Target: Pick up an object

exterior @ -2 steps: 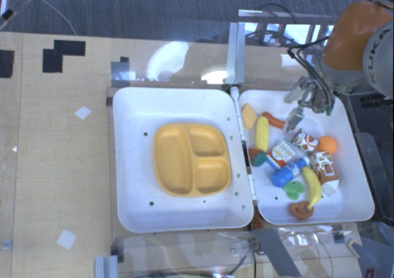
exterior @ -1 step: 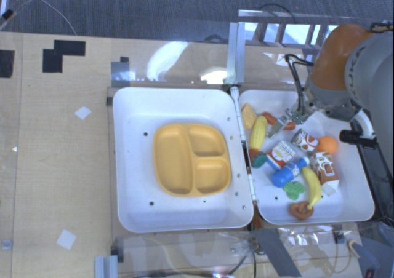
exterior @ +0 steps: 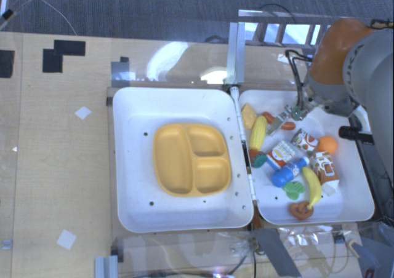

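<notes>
The right bin [exterior: 351, 209] holds a heap of toy foods. Among them are a yellow corn cob [exterior: 258, 133], a red and orange piece [exterior: 282, 125], an orange ball [exterior: 328, 145], a banana [exterior: 313, 186], a blue bottle [exterior: 286, 174], a small carton [exterior: 306, 141] and a brown ring-shaped piece [exterior: 301, 210]. My gripper [exterior: 294, 112] hangs low over the back part of this bin, just right of the red and orange piece and above the carton. The grey arm with its orange band [exterior: 332, 49] comes in from the upper right.
The left bin [exterior: 132, 147] carries a yellow divided plate [exterior: 191, 158] in its middle. A metal post [exterior: 236, 55] stands at the back between the bins, with a rail running right behind the right bin. Bare bench lies to the left.
</notes>
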Robot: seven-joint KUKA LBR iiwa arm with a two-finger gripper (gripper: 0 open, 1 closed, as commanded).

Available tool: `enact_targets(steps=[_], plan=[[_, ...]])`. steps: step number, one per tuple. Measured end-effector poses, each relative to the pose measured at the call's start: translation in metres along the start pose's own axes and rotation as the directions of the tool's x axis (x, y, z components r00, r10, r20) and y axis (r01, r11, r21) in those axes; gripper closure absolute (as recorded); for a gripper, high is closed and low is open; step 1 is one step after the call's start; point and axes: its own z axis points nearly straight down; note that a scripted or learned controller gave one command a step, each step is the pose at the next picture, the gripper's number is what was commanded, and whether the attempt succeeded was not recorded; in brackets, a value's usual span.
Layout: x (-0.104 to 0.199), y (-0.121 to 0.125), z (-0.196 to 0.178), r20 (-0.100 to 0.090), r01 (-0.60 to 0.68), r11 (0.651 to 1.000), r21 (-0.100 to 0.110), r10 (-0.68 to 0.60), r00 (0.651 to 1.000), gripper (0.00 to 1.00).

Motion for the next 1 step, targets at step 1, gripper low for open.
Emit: enact_targets(steps=[1], plan=[[-0.0026, 0.0047, -0.0145, 0.020, 0.008, 1.000, -0.015, -0.008, 1.000, 1.00]])
